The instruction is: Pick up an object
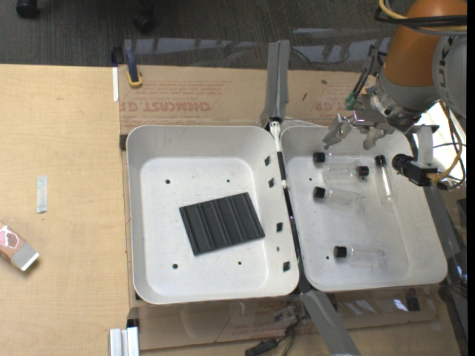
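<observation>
So the tool (355, 128) hangs over the far edge of the right bin (415, 265), and honestly I can't tell how it's set. Just below it sit small clear tubes with black caps (335, 178). Way off to its left, a dark ribbed slab (221, 222) lies in the left bin (148, 169).

You have open floor around the dark ribbed mat (222, 222) in the left bin (141, 199), while in the right bin (415, 273) small black-capped clear tubes (349, 175) clutter the upper half, leaving room toward the frame's lower right.
</observation>
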`<state>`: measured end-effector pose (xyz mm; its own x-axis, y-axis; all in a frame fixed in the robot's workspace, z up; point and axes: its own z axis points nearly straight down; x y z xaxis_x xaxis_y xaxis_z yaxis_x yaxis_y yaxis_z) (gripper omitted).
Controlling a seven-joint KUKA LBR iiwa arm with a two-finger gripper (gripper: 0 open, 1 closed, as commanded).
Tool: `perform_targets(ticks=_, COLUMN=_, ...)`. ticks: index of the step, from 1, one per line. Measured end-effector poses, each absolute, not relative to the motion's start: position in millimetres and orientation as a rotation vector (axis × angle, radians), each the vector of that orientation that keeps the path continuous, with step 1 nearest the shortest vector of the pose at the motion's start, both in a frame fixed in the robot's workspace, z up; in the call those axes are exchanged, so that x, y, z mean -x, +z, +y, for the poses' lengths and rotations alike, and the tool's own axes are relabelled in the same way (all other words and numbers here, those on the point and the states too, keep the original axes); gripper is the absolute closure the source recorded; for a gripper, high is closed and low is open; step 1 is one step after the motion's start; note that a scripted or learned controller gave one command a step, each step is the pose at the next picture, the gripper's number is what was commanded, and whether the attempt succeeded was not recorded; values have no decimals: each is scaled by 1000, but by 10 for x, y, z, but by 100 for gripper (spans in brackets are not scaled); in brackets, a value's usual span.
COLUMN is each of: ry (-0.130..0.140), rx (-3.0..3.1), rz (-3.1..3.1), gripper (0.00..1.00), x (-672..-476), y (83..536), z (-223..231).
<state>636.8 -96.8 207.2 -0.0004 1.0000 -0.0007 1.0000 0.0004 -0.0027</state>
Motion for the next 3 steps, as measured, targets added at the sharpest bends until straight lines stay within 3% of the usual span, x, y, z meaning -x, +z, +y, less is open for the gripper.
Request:
perform_targets(ticks=1, ry=1, rx=2165, rz=-2276, gripper=0, x=-6311, y=920, z=-1357)
perform_targets(ticks=2, ry=-6, rx=1952, rz=-2450, gripper=0, x=-5123, y=907, z=-2172)
perform_targets(ticks=3, ry=0, rx=1822, rz=-2558, gripper=0, x=-5316, y=911, z=-1519)
